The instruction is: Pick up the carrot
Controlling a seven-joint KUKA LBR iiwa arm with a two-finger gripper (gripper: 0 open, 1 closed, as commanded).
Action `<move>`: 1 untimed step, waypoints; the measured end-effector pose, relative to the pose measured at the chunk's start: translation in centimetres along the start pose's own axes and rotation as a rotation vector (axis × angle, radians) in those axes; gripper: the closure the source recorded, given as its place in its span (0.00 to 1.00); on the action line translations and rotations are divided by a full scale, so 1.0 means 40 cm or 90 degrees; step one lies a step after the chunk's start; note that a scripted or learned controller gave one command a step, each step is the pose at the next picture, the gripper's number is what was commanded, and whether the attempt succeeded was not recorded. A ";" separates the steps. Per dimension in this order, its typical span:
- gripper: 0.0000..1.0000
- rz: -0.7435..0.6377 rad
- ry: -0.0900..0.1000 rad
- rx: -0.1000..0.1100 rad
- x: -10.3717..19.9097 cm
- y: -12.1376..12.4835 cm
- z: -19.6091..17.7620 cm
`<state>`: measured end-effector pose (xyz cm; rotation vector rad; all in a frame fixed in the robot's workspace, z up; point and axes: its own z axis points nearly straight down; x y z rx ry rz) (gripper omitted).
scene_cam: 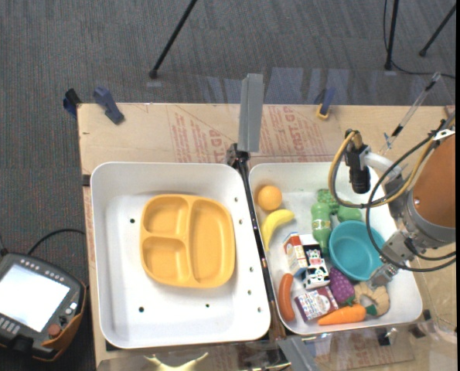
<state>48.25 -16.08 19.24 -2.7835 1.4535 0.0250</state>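
Carrot [342, 314] lies beside purple grapes [342, 287], below the teal bowl [355, 250], in the right bin [412, 300] on a cardboard-topped bench [168, 134]; finger state unclear.

**Grey arm, orange band, looping cables**

The arm [431, 226] is grey metal with a broad orange band [448, 184] above the wrist. Black and yellowish cables [345, 178] loop off it in wide arcs (one ends at a dark cylindrical fitting). The gripper [386, 273] end looks silver-grey and blocky, its details too small to tell.

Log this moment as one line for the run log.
gripper over right bin | carrot at front wall, not held | pick pending
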 end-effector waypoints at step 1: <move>1.00 0.046 0.006 0.004 0.052 0.055 -0.071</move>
